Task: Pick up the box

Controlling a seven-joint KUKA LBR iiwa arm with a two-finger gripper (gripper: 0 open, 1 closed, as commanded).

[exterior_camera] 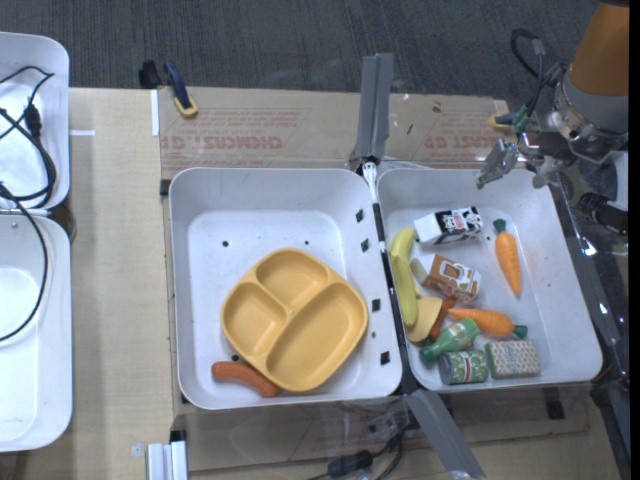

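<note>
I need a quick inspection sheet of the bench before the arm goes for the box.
Surface: two white bins, left bin, right bin, on a cardboard-covered bench.
Job's things: orange-brown box in right bin, mid-pile; milk carton behind it.
Clutter: banana, carrot, green bottle, can; left bin holds yellow divided plate, sausage.
Grippers: gripper above right bin's far rim, holding nothing.
Cables: black cables at left.
Surroundings: dark floor.
</note>
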